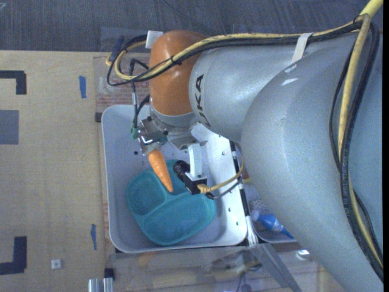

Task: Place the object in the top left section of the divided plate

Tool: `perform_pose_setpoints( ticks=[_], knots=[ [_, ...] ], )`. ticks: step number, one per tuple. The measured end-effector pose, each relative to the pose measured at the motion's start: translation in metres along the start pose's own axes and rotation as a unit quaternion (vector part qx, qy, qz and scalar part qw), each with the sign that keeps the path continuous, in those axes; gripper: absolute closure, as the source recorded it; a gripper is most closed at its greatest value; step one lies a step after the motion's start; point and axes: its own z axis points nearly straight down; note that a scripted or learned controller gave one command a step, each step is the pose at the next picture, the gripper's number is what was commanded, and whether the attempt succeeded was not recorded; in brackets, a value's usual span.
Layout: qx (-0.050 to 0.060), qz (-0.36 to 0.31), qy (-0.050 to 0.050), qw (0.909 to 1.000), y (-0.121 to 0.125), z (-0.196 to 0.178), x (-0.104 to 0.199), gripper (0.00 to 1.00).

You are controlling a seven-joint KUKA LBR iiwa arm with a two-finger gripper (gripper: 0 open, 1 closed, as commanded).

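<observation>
Camera view has the claw (152,143) pinching the carrot (160,170) by its top, tip dangling over the teal divided plate (176,219). Best bet: centre it above the top left section, lower, then release.

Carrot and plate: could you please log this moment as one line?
tool: above plate | carrot: over plate's top edge | plate: in left bin

Carrot over teal divided plate

An orange carrot (160,169) slants with its tip down-right above the upper edge of a teal, three-section divided plate (173,218), which lies flat in the white bin (115,181).
</observation>
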Motion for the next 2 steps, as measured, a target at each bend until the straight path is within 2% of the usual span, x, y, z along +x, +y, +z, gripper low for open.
perform_pose_setpoints(
  ticks=[1,2],
  knots=[
    [-0.001,0.022,0.000,0.9998,-0.010,-0.036,-0.009,1.00],
    [0.000,0.047,0.000,0.9989,-0.009,-0.005,-0.032,1.00]
  ],
)
